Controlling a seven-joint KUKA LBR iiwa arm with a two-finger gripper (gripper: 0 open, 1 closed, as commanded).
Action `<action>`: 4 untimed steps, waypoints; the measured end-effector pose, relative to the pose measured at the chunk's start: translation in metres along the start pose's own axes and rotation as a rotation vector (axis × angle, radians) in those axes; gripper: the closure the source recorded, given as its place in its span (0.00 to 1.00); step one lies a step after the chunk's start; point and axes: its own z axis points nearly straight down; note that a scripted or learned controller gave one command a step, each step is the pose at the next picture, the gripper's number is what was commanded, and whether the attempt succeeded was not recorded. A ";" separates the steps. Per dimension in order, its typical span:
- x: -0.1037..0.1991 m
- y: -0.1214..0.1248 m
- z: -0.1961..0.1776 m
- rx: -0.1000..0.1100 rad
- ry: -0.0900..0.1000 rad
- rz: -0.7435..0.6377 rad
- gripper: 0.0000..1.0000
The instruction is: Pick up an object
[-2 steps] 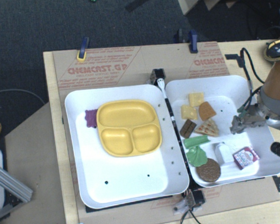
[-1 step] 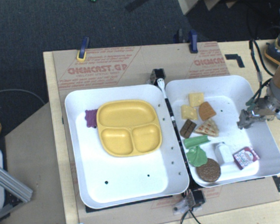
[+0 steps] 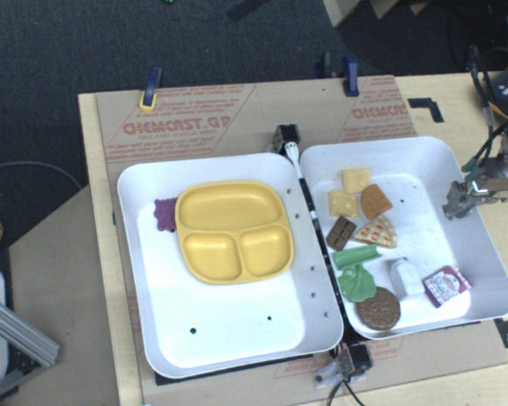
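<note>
The right bin (image 3: 427, 160) holds several toy foods: two pale yellow blocks (image 3: 355, 180), a brown bread piece (image 3: 376, 200), a dark chocolate bar (image 3: 340, 233), a pizza slice (image 3: 376, 233), a green pod (image 3: 356, 256), a green leaf (image 3: 356, 282), a round brown patty (image 3: 379, 308), a small white can (image 3: 403, 275) and a pink packet (image 3: 444, 284). My gripper (image 3: 461, 200) hangs at this bin's right rim, apart from all of them and well above the pink packet in the view. Nothing shows between its fingers.
The left bin (image 3: 221, 333) carries a yellow divided tray (image 3: 235, 230) with a purple item (image 3: 164, 214) beside its left edge. Clamps (image 3: 148, 99) hold the cardboard sheet at the back. Cables run along the seam between the bins.
</note>
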 end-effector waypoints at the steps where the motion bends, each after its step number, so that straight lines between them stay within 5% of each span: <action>1: 0.038 0.023 0.003 0.000 0.001 -0.002 1.00; 4: 0.161 0.075 0.004 0.000 0.001 0.000 1.00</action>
